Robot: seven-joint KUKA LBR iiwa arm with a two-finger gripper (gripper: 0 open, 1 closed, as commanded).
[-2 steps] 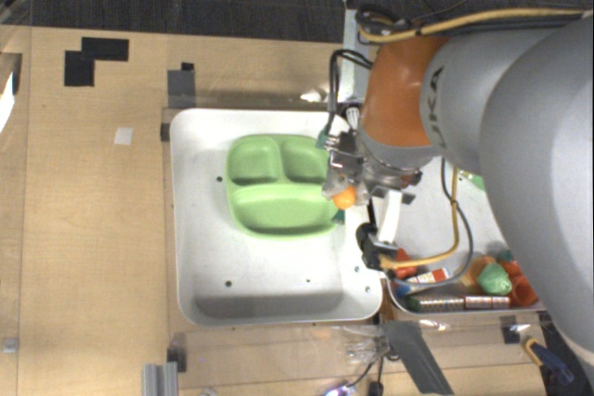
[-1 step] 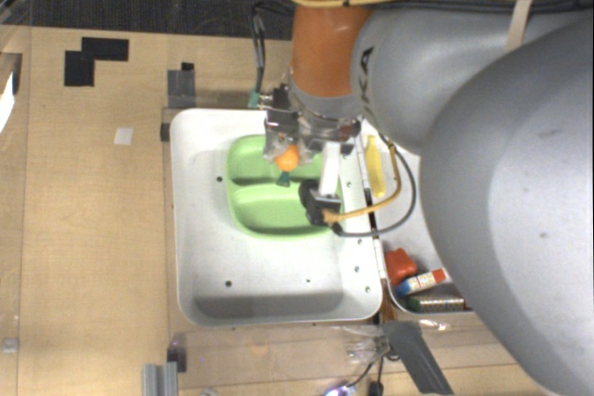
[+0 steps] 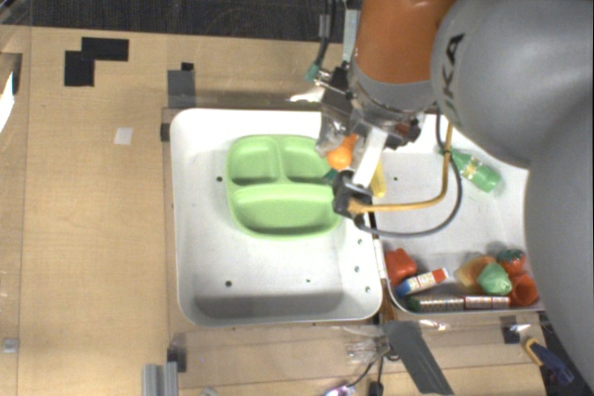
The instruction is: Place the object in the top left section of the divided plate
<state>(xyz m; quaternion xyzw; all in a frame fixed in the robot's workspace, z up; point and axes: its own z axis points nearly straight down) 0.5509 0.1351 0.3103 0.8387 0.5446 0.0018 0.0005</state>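
Nearest, the right bin [image 3: 436, 303] has a pile of small toys [image 3: 464, 278] at its front. Farther back, a green divided plate [image 3: 278, 185] lies in the left bin [image 3: 200, 227]. Above the plate's right edge, the gripper [image 3: 345, 164] pinches a small orange object [image 3: 341, 155]. A green bottle [image 3: 473, 170] lies behind.

Gripper [image 3: 342, 164] over green divided plate's [image 3: 278, 185] right edge — small orange object [image 3: 341, 155] at its fingers, grasp unclear.
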